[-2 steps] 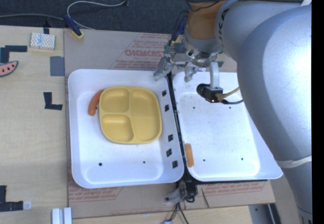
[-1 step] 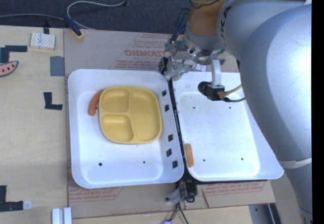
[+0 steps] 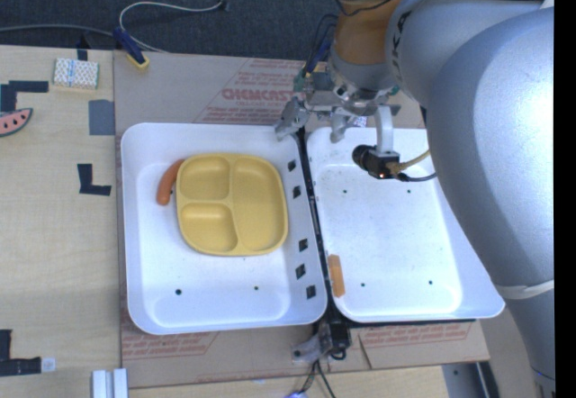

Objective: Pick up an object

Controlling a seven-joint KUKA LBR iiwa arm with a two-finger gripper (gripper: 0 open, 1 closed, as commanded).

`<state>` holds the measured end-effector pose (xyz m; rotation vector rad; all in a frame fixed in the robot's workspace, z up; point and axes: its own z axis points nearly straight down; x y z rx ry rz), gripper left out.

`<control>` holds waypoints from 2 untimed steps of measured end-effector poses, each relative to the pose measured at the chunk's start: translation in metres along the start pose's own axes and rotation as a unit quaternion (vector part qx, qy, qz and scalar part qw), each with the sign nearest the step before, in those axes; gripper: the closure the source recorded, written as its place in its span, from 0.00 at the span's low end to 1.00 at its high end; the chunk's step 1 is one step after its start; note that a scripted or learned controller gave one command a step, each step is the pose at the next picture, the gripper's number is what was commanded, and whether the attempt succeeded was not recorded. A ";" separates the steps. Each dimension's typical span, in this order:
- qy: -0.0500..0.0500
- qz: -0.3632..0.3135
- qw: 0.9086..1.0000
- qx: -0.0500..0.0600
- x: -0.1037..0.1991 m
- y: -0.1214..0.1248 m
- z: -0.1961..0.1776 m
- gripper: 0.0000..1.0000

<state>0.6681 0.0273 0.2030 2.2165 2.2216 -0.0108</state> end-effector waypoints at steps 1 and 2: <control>0.000 0.000 1.000 0.000 0.000 0.000 -0.010 1.00; -0.001 0.000 1.000 0.000 0.000 0.000 -0.010 0.00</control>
